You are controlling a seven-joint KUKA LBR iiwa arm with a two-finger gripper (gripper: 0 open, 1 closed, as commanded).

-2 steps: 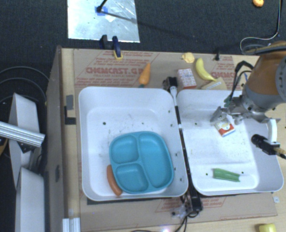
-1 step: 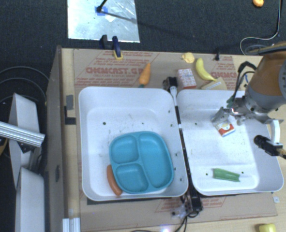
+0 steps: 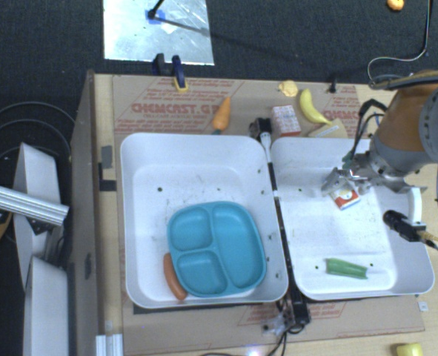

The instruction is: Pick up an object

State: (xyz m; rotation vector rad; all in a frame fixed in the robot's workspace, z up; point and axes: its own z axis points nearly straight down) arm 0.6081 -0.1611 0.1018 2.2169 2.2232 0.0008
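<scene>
Gripper (image 3: 340, 182): metal two-finger tool on the grey arm with the orange band, reaching in from the right over the right-hand shallow white plastic bin (image 3: 307, 154), far half. Whether it is open or closed cannot be made out at this size and slant.

Small red-and-white carton (image 3: 346, 198): lies on the bin floor directly beneath and just near of the gripper, touching it or nearly so. Likely target of the pick. It cannot be said to be held.

Green bean-shaped pod (image 3: 347, 268): flat in the near part of the same bin, well apart from the gripper.

Left-hand shallow white plastic bin (image 3: 141, 199): holds a blue three-compartment plastic tray (image 3: 216, 248), with an orange sausage-shaped toy (image 3: 174, 276) just beside the tray's near-left edge.

Bench board beyond the bins: orange carrot toy (image 3: 221, 114), small pink-and-white box (image 3: 286, 120), yellow banana toy (image 3: 311, 107).

Risks, as judgement:
- The carton lies tilted and off to the near side of the tool; a close made here may catch a corner only, and the carton would twist out on the lift.
- A descent too deep would press the carton against the bin floor and skid it aside.
- A cable loops close by the wrist and could snag.
</scene>
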